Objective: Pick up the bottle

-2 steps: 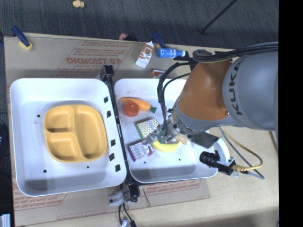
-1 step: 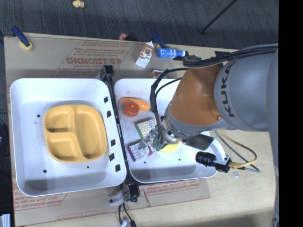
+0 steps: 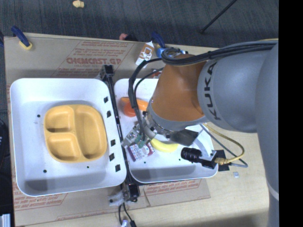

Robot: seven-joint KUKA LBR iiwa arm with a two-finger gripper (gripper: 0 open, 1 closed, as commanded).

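My gripper (image 3: pixel 136 137) is low in the right bin (image 3: pixel 161 174), close to its left wall, and the big orange and grey wrist hides most of that bin. Just below the gripper lies a small thing with a dark red label (image 3: pixel 140 151), which may be the bottle. It is partly covered, and I cannot tell whether the gripper touches it. A yellow banana-shaped piece (image 3: pixel 164 146) lies beside it to the right. An orange thing (image 3: pixel 128 106) sits further back along the left side of the bin.
The left bin (image 3: pixel 28 126) holds a yellow divided tray (image 3: pixel 75 132). A black divider with clips (image 3: pixel 113 122) runs between the bins. Blue clamps (image 3: pixel 21 37) grip the cardboard at the bench's back edge. A small packet (image 3: pixel 146 51) lies behind the right bin.
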